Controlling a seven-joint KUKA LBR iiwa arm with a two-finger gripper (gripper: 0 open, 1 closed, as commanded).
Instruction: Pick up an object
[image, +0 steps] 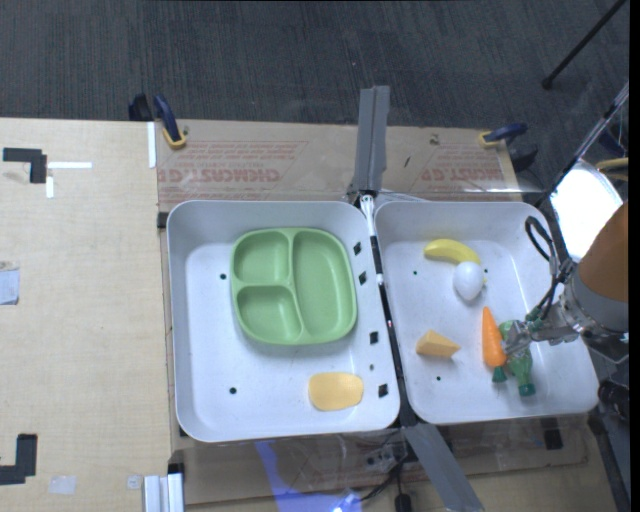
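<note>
The left bin holds a green divided plate near its centre and a pale yellow slab at about five o'clock. The right bin carries the candidates for picking: a banana at twelve o'clock, a white egg just below it, a wedge of cheese at seven o'clock, and an orange carrot lying roughly upright at four o'clock.

The gripper sits low in the right bin, at three o'clock from the carrot and just beside it. Its green-tipped end partly merges with the carrot top, so whether the pincer is apart or together cannot be told, and nothing is plainly seen between it. The step in hand looks like the approach or closing on the carrot. The next move would call for a firm closure across the carrot's narrow body, then a straight lift.

Behind the bins, a cardboard sheet bears red printing, reversed and upside down; it is not readable.
</note>
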